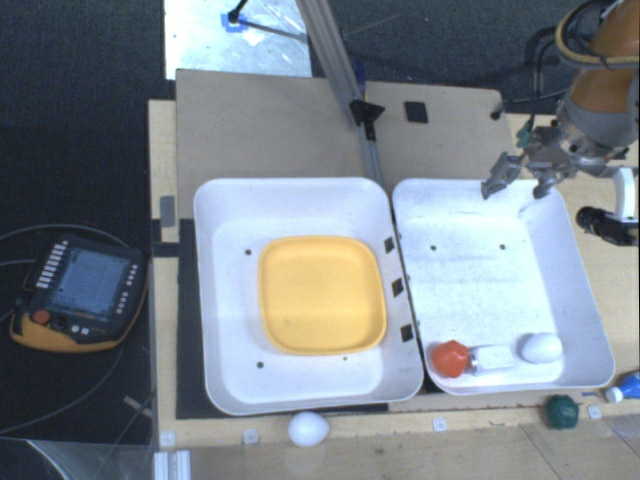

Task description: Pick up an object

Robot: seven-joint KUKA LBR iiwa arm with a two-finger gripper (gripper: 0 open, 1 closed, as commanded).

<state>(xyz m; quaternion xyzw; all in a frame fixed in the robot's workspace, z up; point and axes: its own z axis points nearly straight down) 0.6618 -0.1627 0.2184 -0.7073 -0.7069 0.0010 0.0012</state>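
Nearest, along the bench's (480,433) front edge: a white egg-shaped object (308,429) just outside the left bin (215,298), a dark green ball (561,411) off the right bin's (570,268) front corner, and a small blue-and-white item (625,390) just beside that ball. Off the bench to the left, on dark floor (70,88): a teach pendant (78,290) with grey screen and orange underside, cables trailing from it. Inside the right bin, lined up along its front wall: a red-orange ball (450,359), a small clear-white piece (492,357) touching it, then a white egg shape (541,348) just beside that. Inside the left bin, roughly centred: a square yellow plate (322,294), lying flat. Farther back, above the right bin's rear right corner: the gripper (516,187), fingers spread wide, nothing between them, well apart from the three objects at the front. Above that, the grey wrist and orange band of the arm (600,93). Behind the bins: brown board (270,128), a slanted metal rail (335,48) and a small black square (416,112).
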